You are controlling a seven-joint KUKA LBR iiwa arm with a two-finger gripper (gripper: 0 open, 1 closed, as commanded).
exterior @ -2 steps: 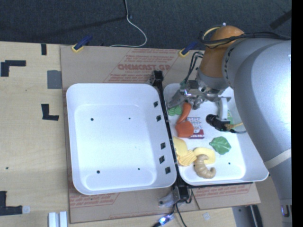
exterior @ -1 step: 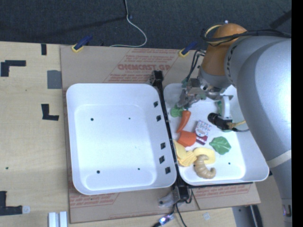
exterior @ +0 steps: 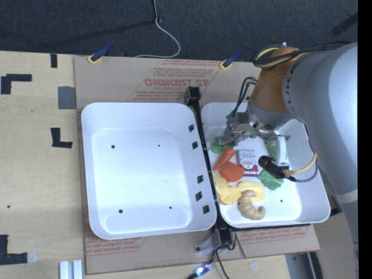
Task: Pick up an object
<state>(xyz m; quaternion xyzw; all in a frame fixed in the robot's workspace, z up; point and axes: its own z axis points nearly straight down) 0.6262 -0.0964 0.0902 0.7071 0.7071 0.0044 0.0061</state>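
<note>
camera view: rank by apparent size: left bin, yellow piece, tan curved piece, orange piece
1. left bin, by far the largest.
2. yellow piece.
3. tan curved piece, close to the yellow piece; that pair is unsure because they overlap.
4. orange piece, smallest.

Your pickable clutter: an orange piece [exterior: 228, 163], yellow lump [exterior: 231, 192] and tan curled piece [exterior: 250, 204] lying heaped, running toward six o'clock.
</note>
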